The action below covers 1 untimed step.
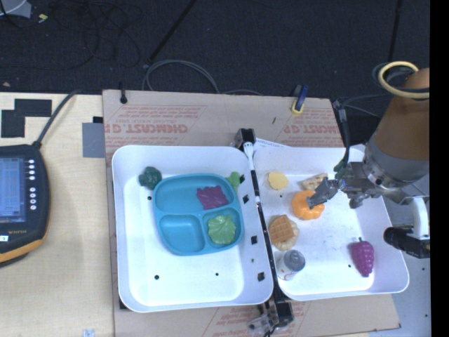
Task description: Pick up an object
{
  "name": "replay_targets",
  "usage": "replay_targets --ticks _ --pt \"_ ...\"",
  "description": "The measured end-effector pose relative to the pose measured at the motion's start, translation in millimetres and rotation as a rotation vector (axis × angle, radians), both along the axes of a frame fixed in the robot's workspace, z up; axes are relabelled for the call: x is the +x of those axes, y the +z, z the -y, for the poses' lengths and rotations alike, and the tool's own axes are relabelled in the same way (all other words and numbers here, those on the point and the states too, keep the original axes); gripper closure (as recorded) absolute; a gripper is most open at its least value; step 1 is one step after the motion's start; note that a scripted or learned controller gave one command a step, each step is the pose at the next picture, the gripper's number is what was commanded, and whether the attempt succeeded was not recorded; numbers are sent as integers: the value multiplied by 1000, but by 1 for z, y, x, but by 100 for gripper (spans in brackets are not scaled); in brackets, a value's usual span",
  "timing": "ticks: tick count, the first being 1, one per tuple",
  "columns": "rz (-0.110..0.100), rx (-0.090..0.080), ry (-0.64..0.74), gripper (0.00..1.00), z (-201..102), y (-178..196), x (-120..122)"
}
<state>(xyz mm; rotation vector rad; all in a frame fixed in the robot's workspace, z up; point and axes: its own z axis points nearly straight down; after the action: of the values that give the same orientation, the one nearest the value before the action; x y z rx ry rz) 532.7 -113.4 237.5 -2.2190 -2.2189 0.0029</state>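
On the surface (70, 209), two white bins sit side by side. In the right bin (393, 276), the jaws (319, 195) touch the orange fruit (306, 206); whether they grip it I cannot tell. Nearby lie a waffle (283, 231) and purple grapes (363, 256). The left bin (133, 272) holds a blue tray (184, 220).

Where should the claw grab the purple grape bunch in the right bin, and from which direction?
Grip the purple grape bunch across its narrow middle, coming straight down from above. It lies flat and lengthwise on the right bin floor, apart from the other items, so both long sides look free for the fingers.
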Motion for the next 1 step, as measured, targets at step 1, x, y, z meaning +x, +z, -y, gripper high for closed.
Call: replay_targets --ticks 1 --pt "-2 -2 -1 0 36 -77 44"
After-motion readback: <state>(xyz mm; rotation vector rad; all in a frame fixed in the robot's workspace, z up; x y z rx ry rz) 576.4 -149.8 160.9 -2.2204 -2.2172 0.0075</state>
